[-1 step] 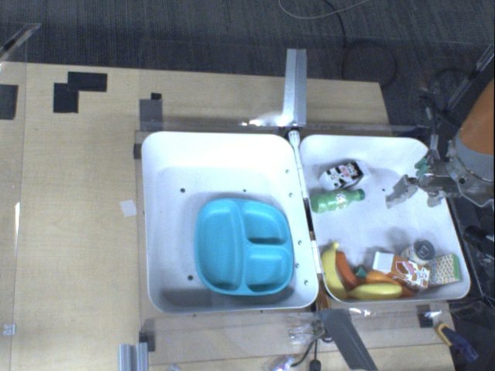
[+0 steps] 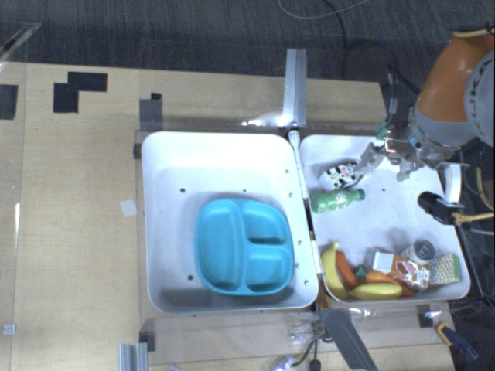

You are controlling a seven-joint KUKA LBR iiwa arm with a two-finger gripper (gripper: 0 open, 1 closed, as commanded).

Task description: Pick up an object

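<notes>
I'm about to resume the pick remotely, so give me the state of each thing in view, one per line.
gripper: low over the right bin's upper part, beside the black-and-white toy; grip unclear.
black-and-white toy: in the right bin, next to the gripper.
green bottle: lying on its side.
bananas: lying at the right bin's near edge.
blue divided plate: flat in the left bin.

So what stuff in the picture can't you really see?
- Pincer, camera view: small and blurry, so open or shut is unclear.
- Black-and-white object: too small to name; whether the pincer touches it is unclear.
- Carton label: too tiny to read.
- Arm: cut off by the right edge.
</notes>
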